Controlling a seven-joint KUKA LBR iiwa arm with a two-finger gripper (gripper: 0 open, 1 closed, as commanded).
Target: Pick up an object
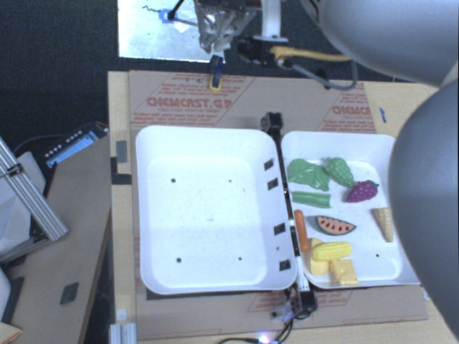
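Nearest the camera, at the 5 o'clock corner of the right bin (387, 145), a yellow corn cob (331, 250) and a pale yellow block (346, 271) are seen lying close together. An orange carrot (302, 230) is laid along that bin's left wall, with a watermelon slice (335, 226) just beside it toward 3 o'clock and a tan cone (384, 223) nearer the right wall. Farther back, a purple grape bunch (362, 190), a green pod (310, 199) and two green leafy pieces (308, 172) are gathered toward the bin's 12 o'clock side. The left bin (154, 145) is set beside it on the desk (183, 100). The grey arm is swung in from 2 o'clock, high above both bins, and the claw (215, 45) is held at 12 o'clock beyond the desk's far edge, pointing down; it cannot be told how wide it stands, and nothing is seen gripped in it.
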